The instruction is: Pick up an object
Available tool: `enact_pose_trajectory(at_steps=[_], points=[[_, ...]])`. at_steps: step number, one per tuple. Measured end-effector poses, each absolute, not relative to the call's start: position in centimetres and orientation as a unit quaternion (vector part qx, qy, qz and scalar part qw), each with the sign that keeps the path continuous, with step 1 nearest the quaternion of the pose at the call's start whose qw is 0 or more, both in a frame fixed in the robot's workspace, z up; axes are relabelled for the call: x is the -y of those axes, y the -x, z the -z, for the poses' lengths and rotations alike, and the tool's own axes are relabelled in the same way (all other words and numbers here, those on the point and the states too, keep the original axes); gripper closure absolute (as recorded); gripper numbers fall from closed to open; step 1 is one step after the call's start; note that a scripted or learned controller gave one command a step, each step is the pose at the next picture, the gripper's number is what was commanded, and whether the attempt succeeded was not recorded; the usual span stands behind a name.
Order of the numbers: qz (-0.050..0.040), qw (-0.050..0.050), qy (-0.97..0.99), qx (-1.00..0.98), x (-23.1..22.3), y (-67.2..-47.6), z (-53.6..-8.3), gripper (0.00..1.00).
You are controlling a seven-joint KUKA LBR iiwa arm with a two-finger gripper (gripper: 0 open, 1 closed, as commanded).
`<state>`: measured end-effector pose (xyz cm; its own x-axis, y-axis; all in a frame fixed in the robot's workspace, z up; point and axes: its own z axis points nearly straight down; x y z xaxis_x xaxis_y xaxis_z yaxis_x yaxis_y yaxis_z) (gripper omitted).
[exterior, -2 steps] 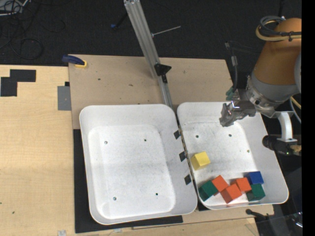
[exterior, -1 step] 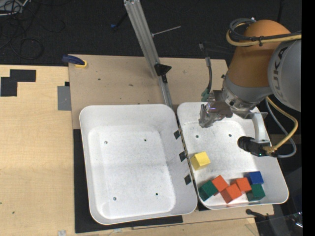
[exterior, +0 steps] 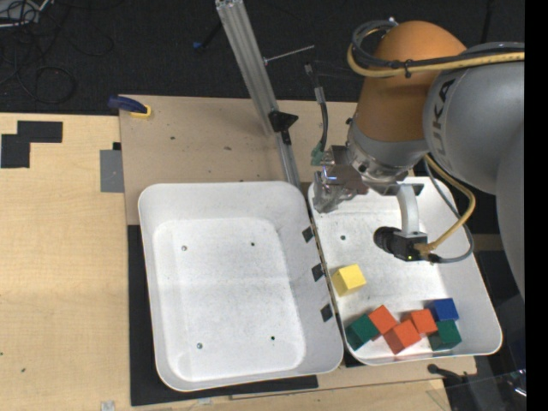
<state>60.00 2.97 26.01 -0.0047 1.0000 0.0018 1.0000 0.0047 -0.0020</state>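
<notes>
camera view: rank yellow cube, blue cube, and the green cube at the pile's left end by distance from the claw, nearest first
From the claw, at the right bin's far left corner:
1. Yellow cube: alone by the bin's left wall, nearest.
2. Left green cube: left end of the pile at the near edge, farther on.
3. Blue cube: right end of the pile, farthest.

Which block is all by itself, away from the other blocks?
The yellow block. It sits alone near the right bin's left wall, while the green, orange and blue blocks are bunched together at the bin's near edge.
</notes>
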Motion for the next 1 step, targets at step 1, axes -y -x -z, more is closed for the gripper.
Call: enact_pose_trajectory(at_steps=[1], points=[[-0.0002,0.001,0.705,0.709,-8.45,-61.13,-25.99,1.00]])
